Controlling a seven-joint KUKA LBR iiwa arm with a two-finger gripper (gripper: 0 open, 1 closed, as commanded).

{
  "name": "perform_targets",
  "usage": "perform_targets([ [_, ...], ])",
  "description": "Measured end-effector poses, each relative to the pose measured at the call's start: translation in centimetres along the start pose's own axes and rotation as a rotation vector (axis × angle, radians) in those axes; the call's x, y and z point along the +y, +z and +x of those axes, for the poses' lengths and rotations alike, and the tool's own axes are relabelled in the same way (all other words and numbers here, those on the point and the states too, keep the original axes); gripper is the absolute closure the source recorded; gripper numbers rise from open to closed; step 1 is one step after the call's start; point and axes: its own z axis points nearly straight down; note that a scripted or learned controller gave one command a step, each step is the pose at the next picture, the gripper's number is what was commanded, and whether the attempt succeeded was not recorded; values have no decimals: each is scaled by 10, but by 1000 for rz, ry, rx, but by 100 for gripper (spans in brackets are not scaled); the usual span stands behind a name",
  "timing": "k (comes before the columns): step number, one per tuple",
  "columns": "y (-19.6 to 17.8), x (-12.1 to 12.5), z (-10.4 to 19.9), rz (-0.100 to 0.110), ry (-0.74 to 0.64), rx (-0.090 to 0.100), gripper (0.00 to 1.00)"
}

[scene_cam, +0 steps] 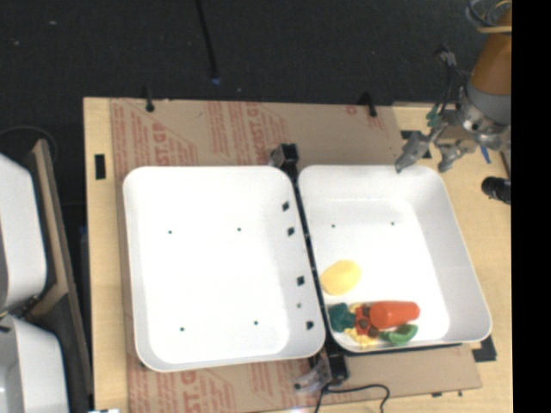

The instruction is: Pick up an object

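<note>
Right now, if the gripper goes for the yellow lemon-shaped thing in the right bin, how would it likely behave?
The yellow lemon looks rounded and smooth, so it may roll or slip away under a pinch. It lies apart from the red and green pile, so nothing would likely stop it. The gripper hangs over the right bin's far rim.

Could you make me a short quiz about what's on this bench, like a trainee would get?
1. True or false: the round yellow lemon-like toy lies in the right white bin.
2. Where are the toys clustered? A) far edge B) near-left corner C) centre
3. Fill in: the red pepper-like toy lies ____ the viewer than the yellow one.

The gripper hangs above the right bin's far-right corner, its fingers spread.

Key: 1 true; 2 B; 3 nearer.
</note>
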Motion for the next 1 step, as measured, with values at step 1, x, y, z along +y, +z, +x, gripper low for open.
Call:
perform_targets([
  [1, 26, -80, 15, 2, 1, 0, 0],
])
